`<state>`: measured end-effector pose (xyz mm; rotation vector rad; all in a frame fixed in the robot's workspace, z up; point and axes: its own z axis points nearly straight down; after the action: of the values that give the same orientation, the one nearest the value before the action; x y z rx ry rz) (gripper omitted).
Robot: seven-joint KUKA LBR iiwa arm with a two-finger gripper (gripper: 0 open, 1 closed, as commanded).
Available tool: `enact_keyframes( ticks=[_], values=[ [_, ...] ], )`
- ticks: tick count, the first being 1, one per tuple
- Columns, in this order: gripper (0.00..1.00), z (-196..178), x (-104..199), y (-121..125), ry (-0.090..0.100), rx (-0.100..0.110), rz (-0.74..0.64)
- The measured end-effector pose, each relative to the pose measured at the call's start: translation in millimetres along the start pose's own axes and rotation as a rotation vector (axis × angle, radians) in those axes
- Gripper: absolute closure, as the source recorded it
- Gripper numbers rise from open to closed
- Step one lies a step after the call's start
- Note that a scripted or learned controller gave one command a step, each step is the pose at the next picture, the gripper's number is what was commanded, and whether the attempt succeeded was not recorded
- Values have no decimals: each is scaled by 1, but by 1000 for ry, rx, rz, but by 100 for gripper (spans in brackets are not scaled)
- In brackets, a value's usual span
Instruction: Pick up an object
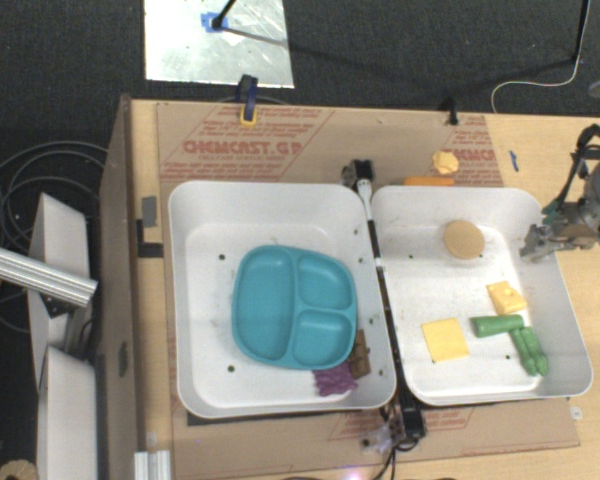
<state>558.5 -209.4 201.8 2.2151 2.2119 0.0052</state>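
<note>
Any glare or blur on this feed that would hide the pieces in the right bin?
Camera view: light is even and soft, with faint shadows; the right bin shows its pieces sharply; the foil sheet above the bench glares; the claw at the right edge looks slightly soft.

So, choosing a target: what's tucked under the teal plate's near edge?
A purple piece and a brown piece poke out beside the teal plate; whatever lies beneath it is hidden.

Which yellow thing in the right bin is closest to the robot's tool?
The small yellow block, beside the green piece. The flat yellow square lies farther from the tool.
</note>
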Motion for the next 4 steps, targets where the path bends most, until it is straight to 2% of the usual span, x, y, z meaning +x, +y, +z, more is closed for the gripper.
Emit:
enact_keyframes(
  ticks=[1, 2, 3, 4],
  values=[
    [100, -23, 65, 21, 6, 6, -11],
    [0, -22, 61, 19, 5, 8, -5],
    [0, 124, 68, -3, 7, 15, -3],
    [0, 116, 65, 60, 4, 3, -8]
  ],
)
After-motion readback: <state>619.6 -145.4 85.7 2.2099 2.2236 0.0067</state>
